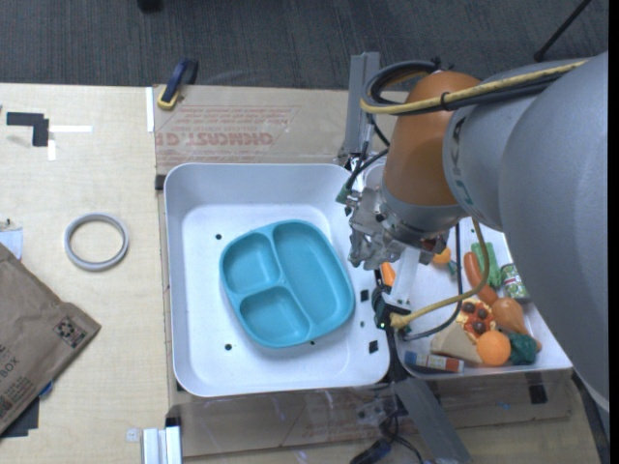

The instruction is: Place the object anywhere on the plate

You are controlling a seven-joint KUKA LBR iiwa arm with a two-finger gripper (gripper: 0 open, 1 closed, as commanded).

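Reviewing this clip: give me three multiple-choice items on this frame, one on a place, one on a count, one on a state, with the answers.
1. Where does the light blue plastic divided plate lie?
A. in the left white bin
B. in the right white bin
C. on the brown cardboard sheet

2. How many compartments does the plate have?
A. two
B. three
C. four

3. What lies on the plate?
A. an orange toy fruit
B. a ring of tape
C. nothing

Answers:
1. A, the plate lies flat on the floor of the left white bin.
2. B, raised ridges split it into one long compartment and two smaller ones.
3. C, all its compartments show bare blue; the toy food pieces lie in the right white bin below the grey arm.
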